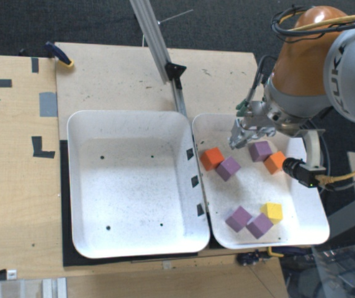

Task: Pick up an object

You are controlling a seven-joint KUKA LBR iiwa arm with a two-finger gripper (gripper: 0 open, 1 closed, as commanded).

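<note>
My gripper hangs over the upper part of the right bin, its fingers pointing down near the bin floor. Nothing shows between them. Just right of it lies a purple cube, with an orange cube beside that. To the lower left sit an orange cube and a purple cube. Near the front of the bin lie two purple cubes and a yellow cube.
The left bin stands beside the right one, sharing a middle rim. A slanted metal rail crosses above the bins' far edge. The arm's grey body and orange band overhang the right bin's far right corner.
</note>
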